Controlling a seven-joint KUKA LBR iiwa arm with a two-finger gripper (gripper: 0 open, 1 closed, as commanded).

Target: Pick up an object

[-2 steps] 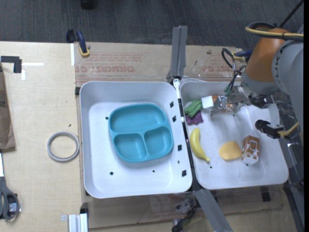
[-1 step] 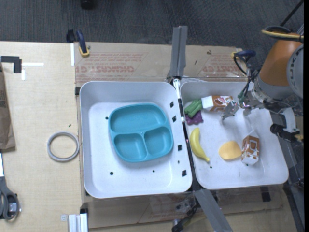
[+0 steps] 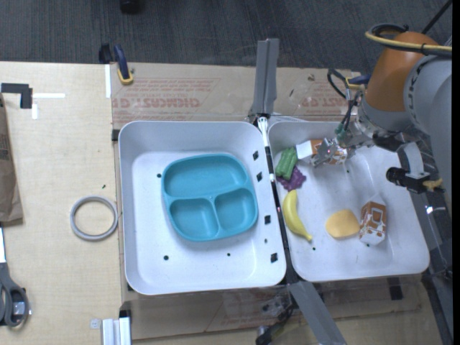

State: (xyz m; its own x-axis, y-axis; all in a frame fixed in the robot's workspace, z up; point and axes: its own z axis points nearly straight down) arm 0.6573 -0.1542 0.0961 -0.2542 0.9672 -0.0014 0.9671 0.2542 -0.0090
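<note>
The right bin (image 3: 402, 264) contains the candidate objects: a yellow banana (image 3: 295, 215) near its left wall, a round yellow piece (image 3: 343, 224) near the middle, and a brown-and-white patterned item (image 3: 374, 221) just beside that piece on its right. A green object (image 3: 287, 162) lies against the left wall farther back, with a purple object (image 3: 292, 181) touching its near end. The gripper (image 3: 332, 152) sits low over the rear part of this bin, next to a small white-and-orange item (image 3: 307, 149); whether the fingers are apart or together cannot be told, and no object is visibly between them. The left bin (image 3: 144, 250) holds a blue three-compartment tray (image 3: 208, 196). On the worktop (image 3: 50, 157) to the left lies a grey ring (image 3: 94, 217).
</note>
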